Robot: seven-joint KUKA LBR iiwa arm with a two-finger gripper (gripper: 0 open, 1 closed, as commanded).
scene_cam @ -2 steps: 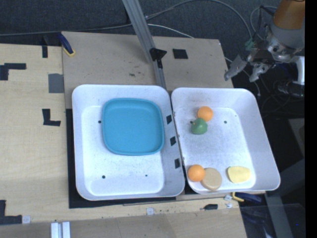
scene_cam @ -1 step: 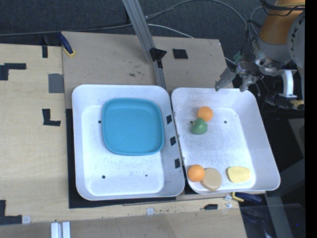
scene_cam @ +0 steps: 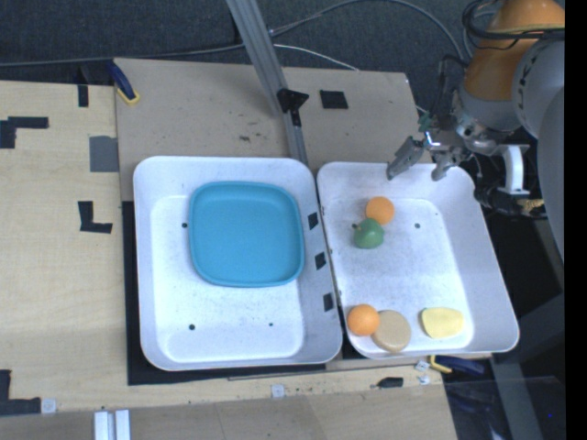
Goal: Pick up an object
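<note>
Two shallow white bins sit side by side on the counter [scene_cam: 211, 99]. The left bin [scene_cam: 156, 273] contains a blue square plate [scene_cam: 246, 233], lying flat near the bin's centre. The right bin [scene_cam: 477, 273] contains five small objects. An orange ball [scene_cam: 380, 211] and a green object [scene_cam: 369, 235] lie touching in the upper middle of the bin. A second orange ball [scene_cam: 363, 320], a tan round object [scene_cam: 393, 330] and a yellow object [scene_cam: 443, 322] lie in a row along the near edge; the orange ball and the tan object touch, and the yellow object lies just beside them.

The arm [scene_cam: 514, 53] enters from the right. The tool [scene_cam: 420, 163] hangs over the far edge of the right bin, with its two fingers [scene_cam: 400, 161] spread apart and nothing between them. It is near the upper orange ball and green object but apart from them, and well apart from the row at the near edge.
</note>
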